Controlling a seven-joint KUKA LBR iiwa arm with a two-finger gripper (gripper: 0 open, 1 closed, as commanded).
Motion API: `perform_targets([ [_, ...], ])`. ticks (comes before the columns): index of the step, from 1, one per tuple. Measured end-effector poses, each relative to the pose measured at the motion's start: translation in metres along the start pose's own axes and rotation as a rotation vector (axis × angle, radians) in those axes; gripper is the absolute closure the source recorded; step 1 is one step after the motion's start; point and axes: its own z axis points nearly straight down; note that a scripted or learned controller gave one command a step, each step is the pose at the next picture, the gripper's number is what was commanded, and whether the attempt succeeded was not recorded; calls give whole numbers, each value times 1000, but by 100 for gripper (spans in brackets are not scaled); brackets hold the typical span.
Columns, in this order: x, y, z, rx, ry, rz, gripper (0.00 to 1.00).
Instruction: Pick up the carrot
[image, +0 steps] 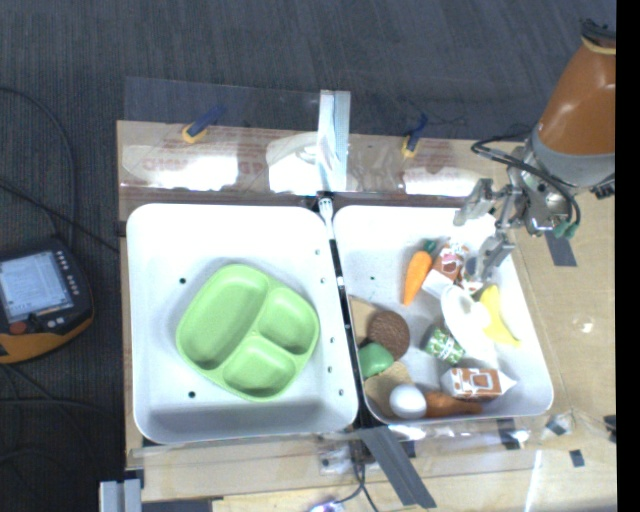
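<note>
Bright, even overhead light washes both white bins (150, 400), nearly bleaching their floors. Glare shines off the clear plastic sheet (200, 170) toward twelve o'clock. Shadows are soft and short. The dark carpet (60, 100) looks grainy, and the whole picture is slightly soft.

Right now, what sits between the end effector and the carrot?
In the camera view, a small red-and-white carton lies between the end effector and the carrot, close beside the carrot's green top.
</note>
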Motion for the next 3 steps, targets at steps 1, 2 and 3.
perform_targets([
  [1,-16,70,137,0,-4,228,0],
  [2,-16,71,129,3,-4,225,100],
  [3,8,105,47,-2,-4,415,100],
])
